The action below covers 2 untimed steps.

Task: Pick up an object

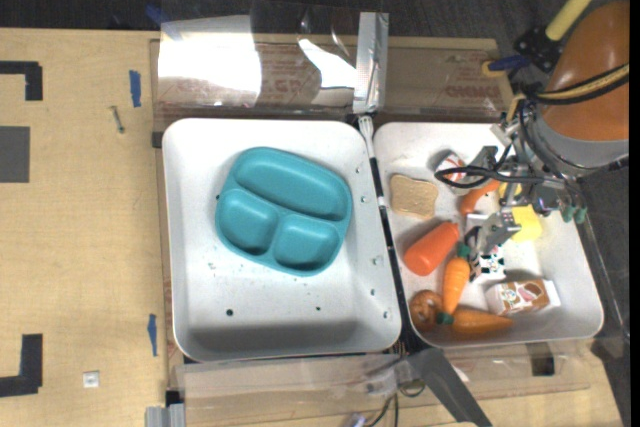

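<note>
Fingers [488,237] low among right bin [580,315] clutter (opening unreadable), wrist cables masking toys beneath.

The teal divided tray [283,209] looks like smooth matt plastic, lying in the left bin [190,215], whose white plastic wall shows a soft sheen. Right of that tray, the orange carrots [455,283] appear smooth and slightly glossy, like moulded plastic. Behind the tray, clear glossy film [250,65] covers brown cardboard [440,75]. The bench [70,215] left of the tray looks like matt, pale wood.
</note>
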Available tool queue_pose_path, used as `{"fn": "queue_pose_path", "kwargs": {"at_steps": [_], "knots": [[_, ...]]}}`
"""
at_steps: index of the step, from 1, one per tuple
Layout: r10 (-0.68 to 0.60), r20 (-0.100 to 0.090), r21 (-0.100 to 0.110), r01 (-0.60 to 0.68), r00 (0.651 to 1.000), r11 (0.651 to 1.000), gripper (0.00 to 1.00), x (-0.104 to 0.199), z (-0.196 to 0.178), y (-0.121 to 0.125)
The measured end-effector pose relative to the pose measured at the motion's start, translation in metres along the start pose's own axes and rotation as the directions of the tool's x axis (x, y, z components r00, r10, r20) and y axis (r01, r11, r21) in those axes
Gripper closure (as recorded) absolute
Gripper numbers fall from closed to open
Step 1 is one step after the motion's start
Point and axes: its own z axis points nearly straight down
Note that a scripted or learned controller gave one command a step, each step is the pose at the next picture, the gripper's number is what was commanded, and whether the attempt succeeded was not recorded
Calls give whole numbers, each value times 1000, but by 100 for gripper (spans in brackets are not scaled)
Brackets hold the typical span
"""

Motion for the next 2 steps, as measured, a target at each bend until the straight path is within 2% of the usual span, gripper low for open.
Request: {"fn": "queue_pose_path", "kwargs": {"at_steps": [1, 2], "knots": [[205, 3, 0, -205, 979, 979, 0, 56, 114, -18], [131, 26, -2, -131, 991, 991, 0, 53, 131, -26]]}}
